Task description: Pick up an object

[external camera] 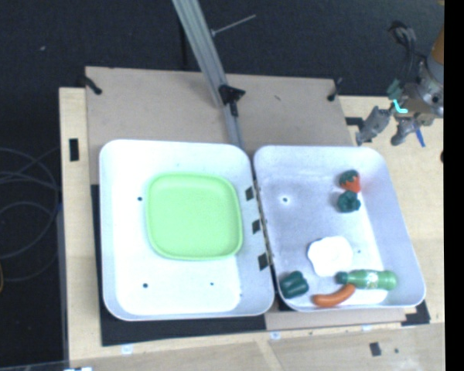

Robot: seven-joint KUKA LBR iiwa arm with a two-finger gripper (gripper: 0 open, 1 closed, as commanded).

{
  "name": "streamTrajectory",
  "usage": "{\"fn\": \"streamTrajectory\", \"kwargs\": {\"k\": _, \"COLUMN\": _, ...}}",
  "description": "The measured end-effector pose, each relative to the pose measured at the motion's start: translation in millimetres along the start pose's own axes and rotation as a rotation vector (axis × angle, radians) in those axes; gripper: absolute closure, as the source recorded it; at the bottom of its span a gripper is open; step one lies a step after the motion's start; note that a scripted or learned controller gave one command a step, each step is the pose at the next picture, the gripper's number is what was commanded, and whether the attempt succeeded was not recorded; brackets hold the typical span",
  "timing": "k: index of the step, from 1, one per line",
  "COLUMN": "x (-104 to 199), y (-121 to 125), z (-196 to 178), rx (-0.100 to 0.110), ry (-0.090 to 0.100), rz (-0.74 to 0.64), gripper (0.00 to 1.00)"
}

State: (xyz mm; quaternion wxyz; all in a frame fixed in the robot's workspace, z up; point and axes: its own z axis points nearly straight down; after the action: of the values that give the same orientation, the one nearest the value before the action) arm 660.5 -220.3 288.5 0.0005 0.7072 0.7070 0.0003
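beyond right bin [394, 207], open claw [387, 128]

robotics lab: bench [77, 207], white bins [116, 230]

Pale wooden bench [317, 346] fills lower frame; dark speckled floor [77, 22] above; black cables [15, 199] at left edge

Green bottle [369, 279] lies flat in right bin's [294, 168] near corner.
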Motion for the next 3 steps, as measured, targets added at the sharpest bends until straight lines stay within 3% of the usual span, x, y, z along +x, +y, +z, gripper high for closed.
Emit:
{"fn": "streamTrajectory", "kwargs": {"k": 1, "x": 0, "y": 0, "z": 0, "rx": 0.000, "ry": 0.000, "rz": 0.000, "gripper": 0.00}}
{"fn": "streamTrajectory", "kwargs": {"k": 3, "x": 6, "y": -10, "z": 89, "rx": 0.004, "ry": 0.000, "rz": 0.000, "gripper": 0.00}}
